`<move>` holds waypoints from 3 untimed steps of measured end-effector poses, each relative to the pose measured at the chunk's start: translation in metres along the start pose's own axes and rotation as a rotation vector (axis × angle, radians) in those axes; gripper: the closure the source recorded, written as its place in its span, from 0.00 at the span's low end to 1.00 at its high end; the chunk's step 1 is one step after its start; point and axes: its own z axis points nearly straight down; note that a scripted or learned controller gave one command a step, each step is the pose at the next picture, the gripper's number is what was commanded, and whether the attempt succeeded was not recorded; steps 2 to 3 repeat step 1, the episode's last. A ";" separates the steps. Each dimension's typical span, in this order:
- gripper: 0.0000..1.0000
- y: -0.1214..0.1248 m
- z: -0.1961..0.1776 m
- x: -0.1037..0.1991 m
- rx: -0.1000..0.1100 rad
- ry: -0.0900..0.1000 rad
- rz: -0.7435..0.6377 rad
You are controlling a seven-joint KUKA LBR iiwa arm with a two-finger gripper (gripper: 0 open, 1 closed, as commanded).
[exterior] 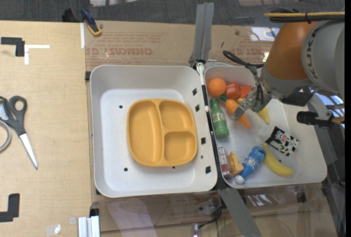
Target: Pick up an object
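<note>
The right bin [310,148] holds several toys: an orange [216,86], a red piece [232,90], a green bottle [220,122], an orange carrot-like piece [243,118], a banana [278,165], a blue bottle [252,161] and a black-and-white block [283,141]. My gripper [249,104] is low in the bin's upper part, right over the carrot-like piece and beside the red piece. The wrist hides whatever is in its grasp.
The left bin [107,120] carries a yellow divided plate [163,133]. A grey divider [204,38] runs between the bins at the back. Scissors [19,127] lie on the wooden bench far left. A small yellow packet [235,164] lies by the blue bottle.
</note>
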 end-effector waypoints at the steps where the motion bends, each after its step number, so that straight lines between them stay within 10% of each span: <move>1: 1.00 0.080 -0.088 0.026 0.000 0.005 0.039; 3: 1.00 0.080 -0.088 0.026 0.000 0.005 0.039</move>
